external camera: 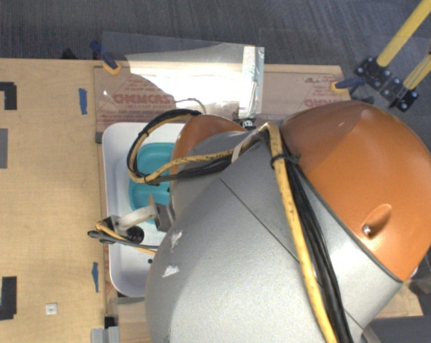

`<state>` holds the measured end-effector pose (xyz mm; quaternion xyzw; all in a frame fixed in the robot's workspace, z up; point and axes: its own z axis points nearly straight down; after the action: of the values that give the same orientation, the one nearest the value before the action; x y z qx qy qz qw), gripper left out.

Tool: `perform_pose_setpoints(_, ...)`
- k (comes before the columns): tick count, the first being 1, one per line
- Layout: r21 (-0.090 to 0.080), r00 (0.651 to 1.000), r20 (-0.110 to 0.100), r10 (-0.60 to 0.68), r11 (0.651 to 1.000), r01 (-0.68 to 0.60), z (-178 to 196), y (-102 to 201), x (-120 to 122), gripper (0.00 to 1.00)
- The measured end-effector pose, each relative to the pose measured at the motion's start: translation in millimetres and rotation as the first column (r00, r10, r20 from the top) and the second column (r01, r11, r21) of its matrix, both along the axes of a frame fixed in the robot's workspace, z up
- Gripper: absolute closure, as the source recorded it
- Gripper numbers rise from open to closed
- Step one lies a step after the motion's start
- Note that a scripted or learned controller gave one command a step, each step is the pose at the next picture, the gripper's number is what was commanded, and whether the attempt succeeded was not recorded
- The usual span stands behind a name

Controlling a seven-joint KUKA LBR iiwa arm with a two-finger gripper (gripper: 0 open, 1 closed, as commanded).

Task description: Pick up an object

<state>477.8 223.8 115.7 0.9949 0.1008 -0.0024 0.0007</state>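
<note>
The claw (152,213) shows as a small grey part poking out from under the arm's big grey body, low over the left white bin (119,156); whether it is spread or pressed together cannot be told. Just above and beside it lies a teal object (152,164), resting on the bin floor and partly covered by the arm and by a loop of black and yellow cable (147,148) that arcs over it. Whether the claw touches the teal object cannot be told. To the claw's left, a bundle of black and yellow cable ends (115,231) sticks out over the bin's left rim. The arm (272,249) fills the lower right, its grey shell topped by a wide orange band (358,184), with cables running down along its back. Behind the bin stands a clear plastic sheet (194,77) with red lettering. The wooden desk (43,191) stretches to the left, marked with black corner shapes and bits of blue tape (82,100). Yellow rods with black clamps (387,81) sit at the upper right.
</note>
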Motion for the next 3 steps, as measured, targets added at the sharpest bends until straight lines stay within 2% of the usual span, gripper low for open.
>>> perform_pose_setpoints(1, 0.007, 1.0, 0.012, 0.005, 1.0, -0.005, 121, -5, 3, 1.0)
perform_pose_setpoints(2, 0.003, 1.0, 0.009, 0.003, 1.0, -0.003, 128, -5, 3, 1.0)
perform_pose_setpoints(3, 0.007, 0.955, 0.007, 0.295, 0.955, -0.295, -25, 2, 2, 1.0)
